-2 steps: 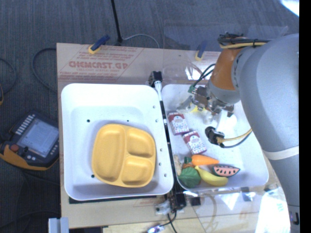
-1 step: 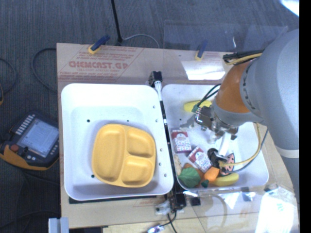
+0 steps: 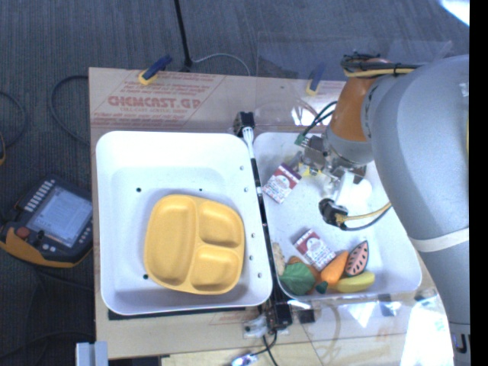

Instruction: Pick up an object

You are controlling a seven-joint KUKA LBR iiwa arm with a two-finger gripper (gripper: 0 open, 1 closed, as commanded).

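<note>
Hovering low over the right-hand white bin (image 3: 396, 277), the gripper (image 3: 333, 175), its grasp impossible to judge, nears a small red-and-white carton (image 3: 280, 183), nothing yet lifted.

Yellow divided tray (image 3: 195, 244) in left bin (image 3: 114, 166); teach pendant (image 3: 47, 221) on floor, left of bench (image 3: 152, 101).

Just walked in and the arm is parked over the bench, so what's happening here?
The robot arm reaches in over the right bin, its gripper low near the bin's far end, beside a small red-and-white packet. Nothing is visibly held. A second packet and toy food, including a carrot, a watermelon slice and a banana, sit clustered at the near end. The left bin holds a yellow divided tray.
</note>
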